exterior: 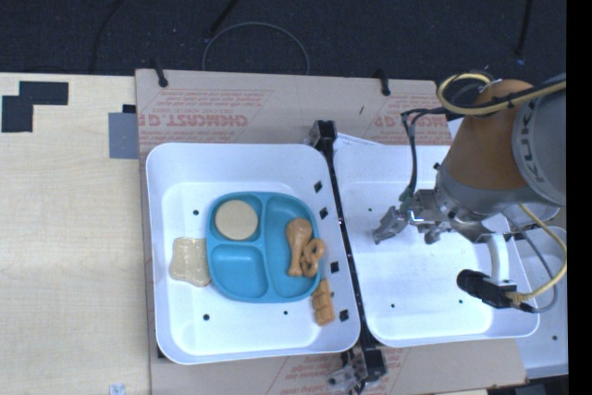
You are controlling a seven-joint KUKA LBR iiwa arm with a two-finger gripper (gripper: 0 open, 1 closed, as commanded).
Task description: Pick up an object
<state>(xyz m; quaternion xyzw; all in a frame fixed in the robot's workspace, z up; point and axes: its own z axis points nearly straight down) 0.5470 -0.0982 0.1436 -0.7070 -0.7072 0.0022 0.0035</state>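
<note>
The pincer (407, 228) was inside the right bin (435, 319), near its upper left part, low over the white floor. Its fingers (386, 228) seemed spread apart, with nothing between them, though the view was not sharp there. The objects lay in the left bin (176, 171). A blue divided tray (242, 271) carried a round beige disc (236, 219) and a brown pretzel-like piece (304, 247). A pale beige piece (191, 261) touched the tray's left edge, and a small orange-brown piece (322, 302) lay just beside its lower right corner.
</note>
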